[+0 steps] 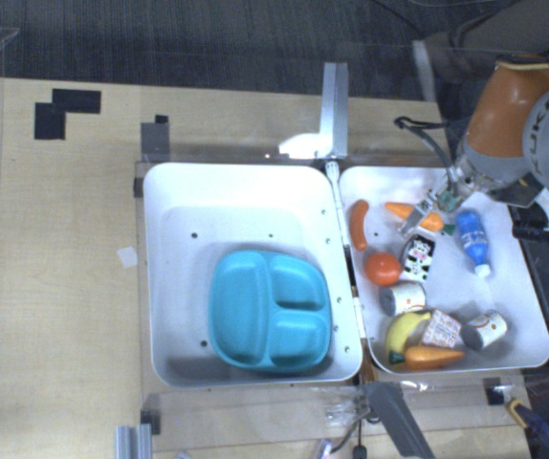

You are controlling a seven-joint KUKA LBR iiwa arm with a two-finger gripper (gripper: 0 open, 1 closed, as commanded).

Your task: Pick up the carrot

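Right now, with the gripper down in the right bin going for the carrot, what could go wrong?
The gripper sits at an orange piece crowded by the blue bottle and a black-and-white carton, so it might nudge those. A second carrot-like item lies at the bin's near edge beside the banana, and an orange sausage-shaped item lies nearby, so it could choose wrongly.

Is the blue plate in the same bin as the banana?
No, the blue plate lies in the left bin, while the banana lies in the right bin among the other items.

Orange carrot (428, 357), perhaps brown-tipped
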